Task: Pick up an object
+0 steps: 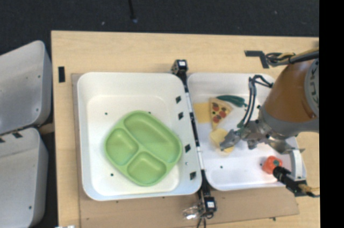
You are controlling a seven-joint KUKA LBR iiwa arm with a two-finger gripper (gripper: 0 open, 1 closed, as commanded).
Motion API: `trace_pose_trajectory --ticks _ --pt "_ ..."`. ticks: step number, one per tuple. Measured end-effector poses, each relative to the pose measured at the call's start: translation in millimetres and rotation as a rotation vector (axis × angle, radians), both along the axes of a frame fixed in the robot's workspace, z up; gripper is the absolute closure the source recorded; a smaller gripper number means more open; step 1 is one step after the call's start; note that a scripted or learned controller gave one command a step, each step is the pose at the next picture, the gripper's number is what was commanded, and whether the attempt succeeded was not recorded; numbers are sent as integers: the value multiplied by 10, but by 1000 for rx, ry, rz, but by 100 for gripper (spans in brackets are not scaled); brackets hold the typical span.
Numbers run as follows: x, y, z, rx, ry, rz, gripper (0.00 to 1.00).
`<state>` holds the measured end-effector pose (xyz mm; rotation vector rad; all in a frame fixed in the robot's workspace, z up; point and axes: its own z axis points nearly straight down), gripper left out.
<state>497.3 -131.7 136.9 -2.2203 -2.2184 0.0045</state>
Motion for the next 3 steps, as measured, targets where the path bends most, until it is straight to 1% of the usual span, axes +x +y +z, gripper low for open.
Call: trace_pose_trajectory --ticks 1,2,3 --pt "-7 -9 -385 0 0 -1 0" --pt "8 -19 -257 0 -6 -9 100" --pt "28 18 371 -2 -11 4 100"
